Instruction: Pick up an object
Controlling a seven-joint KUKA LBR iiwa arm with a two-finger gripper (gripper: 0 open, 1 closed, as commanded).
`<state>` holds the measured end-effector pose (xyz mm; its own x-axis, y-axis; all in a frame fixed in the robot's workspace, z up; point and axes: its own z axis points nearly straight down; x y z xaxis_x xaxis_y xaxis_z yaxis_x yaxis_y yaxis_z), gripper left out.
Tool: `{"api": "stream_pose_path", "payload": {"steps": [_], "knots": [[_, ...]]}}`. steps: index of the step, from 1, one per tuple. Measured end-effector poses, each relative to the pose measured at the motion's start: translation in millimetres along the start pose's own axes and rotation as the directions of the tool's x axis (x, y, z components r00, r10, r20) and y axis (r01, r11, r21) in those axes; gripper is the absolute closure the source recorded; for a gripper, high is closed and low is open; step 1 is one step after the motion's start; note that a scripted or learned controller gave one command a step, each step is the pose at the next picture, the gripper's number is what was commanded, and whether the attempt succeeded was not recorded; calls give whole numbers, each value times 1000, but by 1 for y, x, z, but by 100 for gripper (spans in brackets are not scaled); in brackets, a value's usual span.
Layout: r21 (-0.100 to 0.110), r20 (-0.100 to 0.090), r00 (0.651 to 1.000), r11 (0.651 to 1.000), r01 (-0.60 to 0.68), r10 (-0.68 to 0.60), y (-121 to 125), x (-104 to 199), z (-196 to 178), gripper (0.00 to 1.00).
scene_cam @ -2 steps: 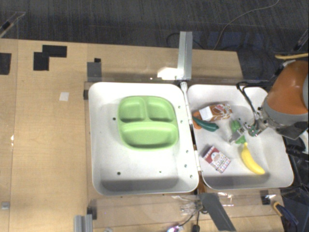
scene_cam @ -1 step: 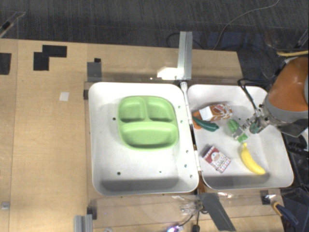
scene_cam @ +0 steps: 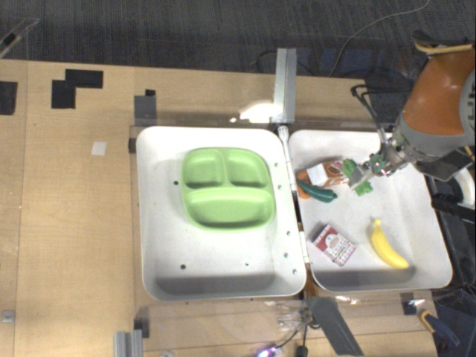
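My gripper [scene_cam: 371,168] hangs over the back part of the right bin [scene_cam: 416,199], reaching in from the right under the orange-banded wrist [scene_cam: 437,99]. A small green object [scene_cam: 364,188] lies just below its tip; whether they touch I cannot tell. To the gripper's left lies a cluster: a white and red packet [scene_cam: 320,174], a brown item [scene_cam: 348,171], an orange piece [scene_cam: 303,177] and a dark green vegetable [scene_cam: 320,193]. A yellow banana [scene_cam: 387,245] lies at the bin's front right. A small red and white box [scene_cam: 334,245] sits at the front left.
The left bin [scene_cam: 160,222] holds a green divided plate [scene_cam: 227,187]. A raised divider [scene_cam: 291,199] separates the two bins. A metal post [scene_cam: 285,88] stands behind them. Black cables [scene_cam: 372,95] run at the back right near the arm.
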<state>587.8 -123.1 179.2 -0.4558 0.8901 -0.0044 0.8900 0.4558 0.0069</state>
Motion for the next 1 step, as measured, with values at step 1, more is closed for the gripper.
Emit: {"api": "stream_pose_path", "payload": {"steps": [1], "knots": [[2,-2,991,991,-130,131,0,48,-31,100]]}}
